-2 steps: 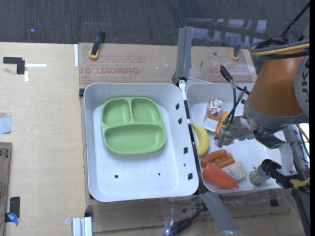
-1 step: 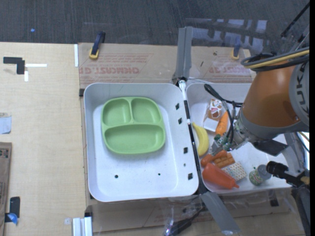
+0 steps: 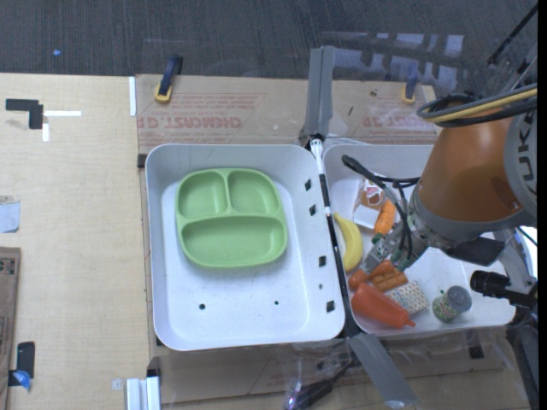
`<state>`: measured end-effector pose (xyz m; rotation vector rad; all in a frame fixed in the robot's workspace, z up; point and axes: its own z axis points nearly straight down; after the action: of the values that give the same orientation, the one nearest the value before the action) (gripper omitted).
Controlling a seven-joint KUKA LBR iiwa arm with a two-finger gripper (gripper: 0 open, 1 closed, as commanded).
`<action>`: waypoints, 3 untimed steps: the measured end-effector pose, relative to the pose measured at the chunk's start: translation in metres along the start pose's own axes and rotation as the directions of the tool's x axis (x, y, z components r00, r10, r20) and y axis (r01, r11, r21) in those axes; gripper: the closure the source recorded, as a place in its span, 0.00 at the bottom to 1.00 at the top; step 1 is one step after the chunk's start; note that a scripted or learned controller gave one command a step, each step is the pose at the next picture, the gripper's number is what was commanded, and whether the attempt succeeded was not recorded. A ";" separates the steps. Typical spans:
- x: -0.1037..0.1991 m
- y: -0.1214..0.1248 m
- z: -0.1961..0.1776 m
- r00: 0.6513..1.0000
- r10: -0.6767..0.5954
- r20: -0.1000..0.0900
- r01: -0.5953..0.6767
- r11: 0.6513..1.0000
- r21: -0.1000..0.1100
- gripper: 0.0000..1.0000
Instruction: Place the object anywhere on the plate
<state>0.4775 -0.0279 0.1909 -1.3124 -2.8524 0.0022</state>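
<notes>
A green three-compartment plate [image 3: 231,217] lies in the upper part of the left bin [image 3: 248,323]. The right bin [image 3: 479,314] holds toy food: a yellow banana [image 3: 348,239], an orange carrot [image 3: 385,216], a red pepper-like piece [image 3: 379,306], small orange pieces [image 3: 383,275], a white textured block [image 3: 408,296] and a grey-green round piece [image 3: 449,304]. My gripper [image 3: 389,250] reaches down among the banana, carrot and orange pieces. The arm's orange band [image 3: 474,173] covers much of the bin behind it.
A white card with a red picture [image 3: 369,202] lies at the back of the right bin. A metal divider [image 3: 321,101] runs between the bins. A yellow-and-blue clamp [image 3: 168,79] sits on the cardboard behind the left bin.
</notes>
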 end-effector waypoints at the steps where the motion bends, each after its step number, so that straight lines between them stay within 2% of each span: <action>1: 0.011 0.010 -0.005 0.946 -0.324 0.002 0.324 0.946 -0.001 1.00; 3: 0.007 0.008 -0.025 0.911 -0.412 0.004 0.412 0.911 -0.002 1.00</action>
<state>0.4788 -0.0176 0.2160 -0.6834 -3.0687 0.0003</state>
